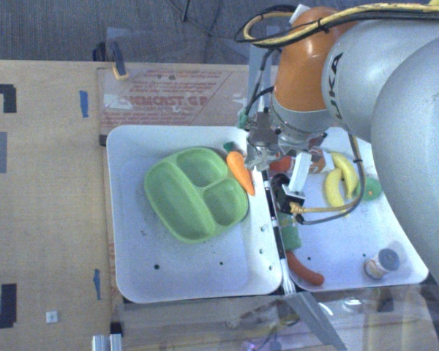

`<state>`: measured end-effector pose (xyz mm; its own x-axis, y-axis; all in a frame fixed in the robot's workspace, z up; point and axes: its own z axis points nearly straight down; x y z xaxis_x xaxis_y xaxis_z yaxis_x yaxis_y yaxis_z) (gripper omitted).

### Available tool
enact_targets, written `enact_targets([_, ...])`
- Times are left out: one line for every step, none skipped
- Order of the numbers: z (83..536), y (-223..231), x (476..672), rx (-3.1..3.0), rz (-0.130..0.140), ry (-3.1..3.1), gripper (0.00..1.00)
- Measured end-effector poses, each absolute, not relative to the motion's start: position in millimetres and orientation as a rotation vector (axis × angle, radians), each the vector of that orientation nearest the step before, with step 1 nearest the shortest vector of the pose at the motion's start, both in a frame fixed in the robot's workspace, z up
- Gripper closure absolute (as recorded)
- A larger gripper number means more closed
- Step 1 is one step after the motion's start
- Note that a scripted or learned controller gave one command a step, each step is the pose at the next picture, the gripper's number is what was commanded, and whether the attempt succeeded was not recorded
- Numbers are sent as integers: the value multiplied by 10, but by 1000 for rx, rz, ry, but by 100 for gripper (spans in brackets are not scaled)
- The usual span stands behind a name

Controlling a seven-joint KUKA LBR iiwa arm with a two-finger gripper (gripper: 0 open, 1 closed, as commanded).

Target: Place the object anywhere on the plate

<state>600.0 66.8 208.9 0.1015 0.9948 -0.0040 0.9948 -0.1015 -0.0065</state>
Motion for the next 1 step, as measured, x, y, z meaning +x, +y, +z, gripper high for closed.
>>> enact_targets([1948,617,6221,-2276,4,-2166,100])
